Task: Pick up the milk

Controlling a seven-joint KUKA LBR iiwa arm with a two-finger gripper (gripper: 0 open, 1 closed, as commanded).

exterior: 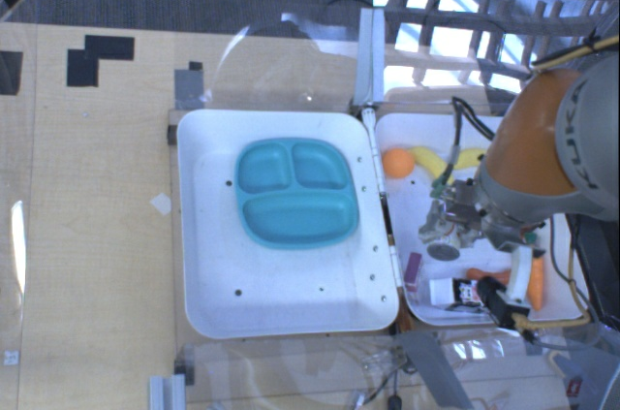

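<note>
So, near edge first:
Milk (455,291): small white carton with dark print, lying on its side at the near wall of the right bin (418,309) — just below the gripper, apart from it.
Beside milk: a purple-pink item (413,271) stands against the bin's left wall; orange pieces, carrot-like (536,281), lie to the carton's right, partly under the arm.
Gripper (444,226): over the right bin's middle, pointing down and left — nothing seen between its fingers; metal parts clutter the tip, so whether it is spread or closed I cannot tell.
Arm (542,141): grey with orange band, enters from the right, covers most of the right bin's right half.
Left bin (208,205): holds one teal three-compartment plate (295,192), flat, roughly centred, well apart from the walls.
Far end, right bin: an orange ball-shaped fruit (397,163) by the left wall, a yellow banana (431,162) just beside it, running under the arm's cables.
Bench (87,234): pale wood, black patches at the far left.
</note>
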